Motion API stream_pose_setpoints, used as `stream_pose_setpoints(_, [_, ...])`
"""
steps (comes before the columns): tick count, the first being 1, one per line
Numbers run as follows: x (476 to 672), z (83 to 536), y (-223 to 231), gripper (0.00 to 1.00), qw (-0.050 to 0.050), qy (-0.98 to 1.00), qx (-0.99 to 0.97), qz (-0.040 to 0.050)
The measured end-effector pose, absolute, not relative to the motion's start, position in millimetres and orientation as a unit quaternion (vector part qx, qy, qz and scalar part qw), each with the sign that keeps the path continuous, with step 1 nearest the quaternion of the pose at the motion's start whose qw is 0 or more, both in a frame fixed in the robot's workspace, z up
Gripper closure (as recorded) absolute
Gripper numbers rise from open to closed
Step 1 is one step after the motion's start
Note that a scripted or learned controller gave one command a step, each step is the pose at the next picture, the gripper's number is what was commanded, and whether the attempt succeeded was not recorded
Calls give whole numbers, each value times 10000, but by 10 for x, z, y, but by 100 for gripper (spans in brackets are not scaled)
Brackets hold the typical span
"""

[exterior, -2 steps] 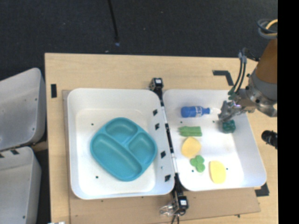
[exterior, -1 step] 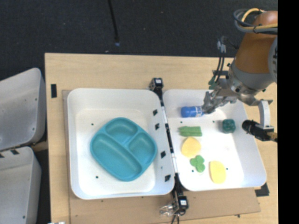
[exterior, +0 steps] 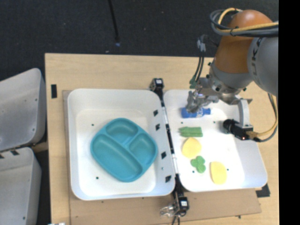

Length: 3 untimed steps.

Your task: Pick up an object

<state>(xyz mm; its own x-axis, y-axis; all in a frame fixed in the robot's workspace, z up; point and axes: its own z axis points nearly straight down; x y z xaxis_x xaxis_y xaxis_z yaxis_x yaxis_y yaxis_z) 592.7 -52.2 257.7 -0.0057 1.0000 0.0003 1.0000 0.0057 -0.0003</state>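
Closest to me in the right bin (exterior: 243, 172), a yellow piece (exterior: 218, 172) lies beside a small green clump (exterior: 198, 164), with another yellow piece (exterior: 191, 147) and a green block (exterior: 191, 131) behind them. Farther back, the gripper (exterior: 198, 105) sits low over a blue object (exterior: 195, 111), touching it; I cannot tell how its jaws stand. Over in the left bin (exterior: 79, 172) lies a teal divided plate (exterior: 123, 148).
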Motion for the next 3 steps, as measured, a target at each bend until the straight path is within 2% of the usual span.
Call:
stream_pose_setpoints(2, [6374,2337,391,100,-15,-7087,-7055,-5])
stream_pose_setpoints(3, [6577,2476,877,100,-9,-7095,-7047,-20])
